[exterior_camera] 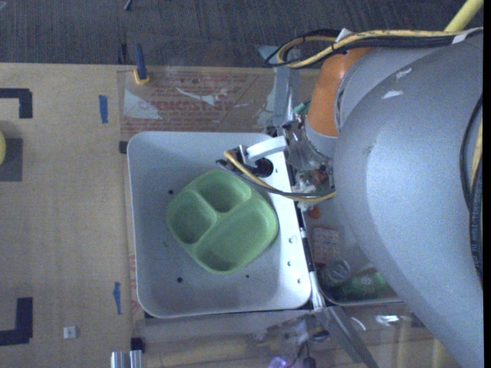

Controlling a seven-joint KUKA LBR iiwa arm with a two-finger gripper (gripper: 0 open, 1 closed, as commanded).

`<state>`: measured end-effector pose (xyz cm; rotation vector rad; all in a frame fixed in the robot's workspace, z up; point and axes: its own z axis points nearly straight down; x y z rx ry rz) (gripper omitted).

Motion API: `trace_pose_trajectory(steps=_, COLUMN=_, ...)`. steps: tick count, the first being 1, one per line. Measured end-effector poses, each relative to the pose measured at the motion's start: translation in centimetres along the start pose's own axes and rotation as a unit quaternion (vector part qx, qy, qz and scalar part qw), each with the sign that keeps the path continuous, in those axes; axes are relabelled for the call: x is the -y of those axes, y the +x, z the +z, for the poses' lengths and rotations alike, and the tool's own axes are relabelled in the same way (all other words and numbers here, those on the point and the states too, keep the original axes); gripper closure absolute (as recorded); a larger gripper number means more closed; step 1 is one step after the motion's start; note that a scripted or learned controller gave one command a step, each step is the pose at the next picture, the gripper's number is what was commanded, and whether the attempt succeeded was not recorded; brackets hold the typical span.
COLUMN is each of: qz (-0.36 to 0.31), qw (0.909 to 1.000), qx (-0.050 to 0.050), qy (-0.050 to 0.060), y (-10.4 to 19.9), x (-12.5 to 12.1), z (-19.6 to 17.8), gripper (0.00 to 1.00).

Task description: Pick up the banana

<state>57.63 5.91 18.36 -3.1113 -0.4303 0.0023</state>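
1. Two shallow white bins sit side by side on the wooden bench (61, 205) – I read the left bin (146, 205) clearly, while the right bin (360, 303) is mostly covered by the arm (406, 167).
2. From my feed the arm comes in from the right as a broad grey mass, its orange band (326, 98) just above the wrist.
3. What I take for the gripper (307, 179) hangs over the wall shared by the two bins, near their upper end. I cannot tell whether it is open or closed, nor whether anything is in it.
4. A green divided plate (222, 221) lies flat near the middle of the left bin, turned at a slant to the walls, with three compartments facing up.
5. In the strip of the right bin below the wrist I see a printed packet (326, 244) and, nearer the lower rim, a green can (360, 282) on its side.
6. As for the banana – I cannot tell where it lies.
7. A yellow sliver (1, 148) shows at the far left edge of the bench, on a dark square, well apart from both bins; it is too cut off for me to name.
8. Blue tape marks (103, 107) dot the bench left of the bins.
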Motion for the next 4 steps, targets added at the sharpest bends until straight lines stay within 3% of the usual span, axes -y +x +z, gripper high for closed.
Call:
trace_pose_trajectory(steps=1, qz=0.025, qw=0.9997, qx=0.001, qy=0.000, y=-1.4, x=6.8, z=5.9, gripper=1.00)
trace_pose_trajectory(steps=2, qz=-0.018, qw=0.9998, qx=0.000, qy=0.000, y=-0.1, x=3.6, z=3.8, gripper=1.00)
trace_pose_trajectory(steps=3, qz=0.013, qw=0.9999, qx=-0.001, qy=0.000, y=3.9, x=10.7, z=-4.2, gripper=1.00)
trace_pose_trajectory(steps=4, qz=0.011, qw=0.9999, qx=0.000, qy=0.000, y=4.4, x=15.8, z=4.7, gripper=1.00)
